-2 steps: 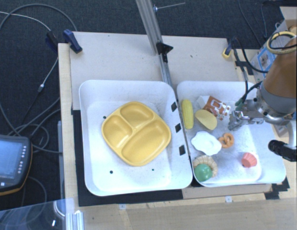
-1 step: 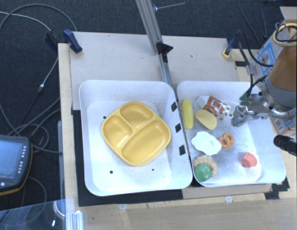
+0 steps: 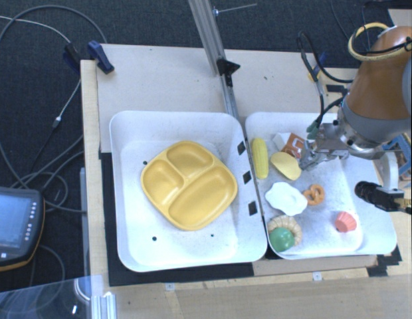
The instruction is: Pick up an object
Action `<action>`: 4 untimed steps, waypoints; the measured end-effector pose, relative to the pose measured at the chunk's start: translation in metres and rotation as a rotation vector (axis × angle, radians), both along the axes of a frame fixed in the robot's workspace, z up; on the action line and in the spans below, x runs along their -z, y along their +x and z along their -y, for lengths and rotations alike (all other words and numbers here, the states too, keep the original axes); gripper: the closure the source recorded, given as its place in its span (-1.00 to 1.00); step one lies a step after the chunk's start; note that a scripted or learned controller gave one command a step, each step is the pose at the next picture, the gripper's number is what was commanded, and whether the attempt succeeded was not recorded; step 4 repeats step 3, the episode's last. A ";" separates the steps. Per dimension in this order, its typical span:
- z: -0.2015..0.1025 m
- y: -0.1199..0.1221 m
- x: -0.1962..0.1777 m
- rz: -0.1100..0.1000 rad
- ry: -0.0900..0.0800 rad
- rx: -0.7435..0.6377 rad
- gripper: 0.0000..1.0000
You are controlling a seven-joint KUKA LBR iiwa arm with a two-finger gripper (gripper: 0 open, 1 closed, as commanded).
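Note:
My gripper (image 3: 310, 155) hangs over the upper middle of the right bin (image 3: 372, 241), on the grey arm (image 3: 379, 92) that reaches in from the right. Its tip is just right of a pale yellow rounded piece (image 3: 286, 165) and below a small orange and white carton (image 3: 293, 143). A yellow corn cob (image 3: 260, 157) lies along the bin's left wall. Lower down lie a white flat piece (image 3: 286, 198), a small brown pretzel (image 3: 314, 193), a pink block (image 3: 345, 222) and a green and tan toy food (image 3: 284, 234). Nothing shows held in the gripper.
The left bin (image 3: 126, 178) holds a yellow divided plate (image 3: 189, 185). A metal pole (image 3: 209, 25) slants up from between the bins. A black fitting (image 3: 379, 196) sits at the right bin's right edge. Cables and a pendant (image 3: 13, 228) lie off the bench at left.

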State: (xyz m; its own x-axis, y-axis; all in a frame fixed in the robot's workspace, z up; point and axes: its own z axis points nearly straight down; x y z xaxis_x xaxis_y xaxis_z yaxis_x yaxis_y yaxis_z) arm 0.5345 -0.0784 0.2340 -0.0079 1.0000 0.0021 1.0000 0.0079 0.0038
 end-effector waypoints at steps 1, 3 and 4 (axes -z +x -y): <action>-0.055 0.014 0.009 -0.002 -0.001 0.000 1.00; -0.160 0.030 0.007 -0.004 0.000 0.001 1.00; -0.160 0.030 0.007 -0.004 0.000 0.001 1.00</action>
